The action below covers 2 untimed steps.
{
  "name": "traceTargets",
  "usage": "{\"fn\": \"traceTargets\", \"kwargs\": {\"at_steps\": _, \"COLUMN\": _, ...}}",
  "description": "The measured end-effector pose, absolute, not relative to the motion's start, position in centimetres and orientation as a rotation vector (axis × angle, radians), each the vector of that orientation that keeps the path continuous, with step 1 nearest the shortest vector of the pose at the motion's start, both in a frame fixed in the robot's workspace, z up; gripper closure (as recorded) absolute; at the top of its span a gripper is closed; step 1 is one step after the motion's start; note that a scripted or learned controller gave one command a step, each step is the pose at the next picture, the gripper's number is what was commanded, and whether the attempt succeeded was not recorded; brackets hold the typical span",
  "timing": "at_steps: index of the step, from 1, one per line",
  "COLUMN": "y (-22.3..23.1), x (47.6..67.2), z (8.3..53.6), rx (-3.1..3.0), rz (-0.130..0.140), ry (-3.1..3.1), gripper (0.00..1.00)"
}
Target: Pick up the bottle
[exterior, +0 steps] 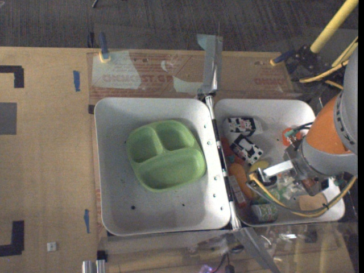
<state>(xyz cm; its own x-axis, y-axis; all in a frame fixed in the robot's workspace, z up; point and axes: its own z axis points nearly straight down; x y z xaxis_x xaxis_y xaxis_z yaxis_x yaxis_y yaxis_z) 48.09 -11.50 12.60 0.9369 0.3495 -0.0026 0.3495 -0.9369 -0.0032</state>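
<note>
Camera view: bottle (264, 212) beside arm (327, 147)

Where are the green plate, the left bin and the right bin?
green plate (170, 169): camera view, floor of its largest compartment.
left bin (153, 209): camera view, bare floor near its front.
right bin (273, 108): camera view, its far wall.

The tan tabletop (40, 169) carries two shallow white bins set edge to edge: the left bin (114, 209) sits near the middle, with the right bin (273, 110) at its 3 o'clock. A flat cardboard sheet (239, 73) with faded red print lies under them and juts out toward 12 o'clock. Toward 9 o'clock lie black tape corners (12, 75), a grey square (7, 118) between them, and short blue tape strips (76, 80).
</note>
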Motion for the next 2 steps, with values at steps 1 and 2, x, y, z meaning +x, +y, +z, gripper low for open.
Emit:
{"fn": "traceTargets", "kwargs": {"at_steps": 1, "y": -11.4, "x": 47.9, "z": 12.3, "rx": -3.084, "rz": 0.018, "ry": -0.558, "gripper": 0.0}}
{"fn": "traceTargets", "kwargs": {"at_steps": 2, "y": -15.3, "x": 47.8, "z": 9.0, "rx": -3.121, "rz": 0.008, "ry": -0.316, "gripper": 0.0}}
